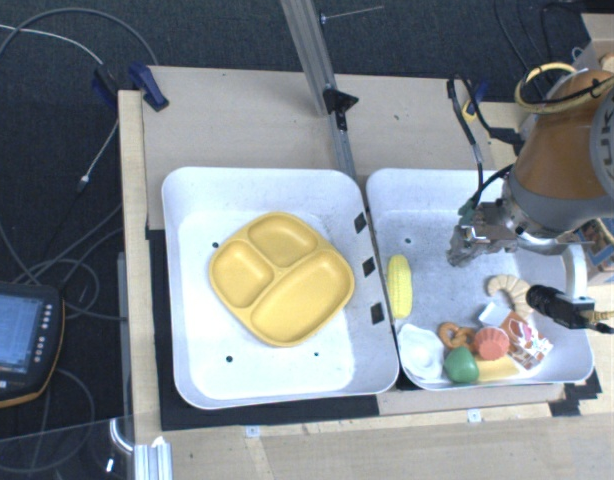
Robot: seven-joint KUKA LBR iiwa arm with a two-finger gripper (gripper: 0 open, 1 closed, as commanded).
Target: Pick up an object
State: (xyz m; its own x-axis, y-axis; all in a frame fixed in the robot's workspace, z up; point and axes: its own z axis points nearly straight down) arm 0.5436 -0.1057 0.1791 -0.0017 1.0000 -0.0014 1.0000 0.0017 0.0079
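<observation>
Corn cob [399, 285] lies alone at the right bin's [427, 208] left wall: probably light, rigid plastic, best gripped across its middle. End effector [474, 240] hovers nearby; cannot tell its opening

A robotics lab: bench [237, 128] with white bins [187, 268], loose cables [47, 218], teach pendant [17, 338]

We look down from one fixed camera set high above the worktop [237, 108], tilted slightly, far enough to take in both white bins [187, 198] side by side and dark floor around them.
</observation>
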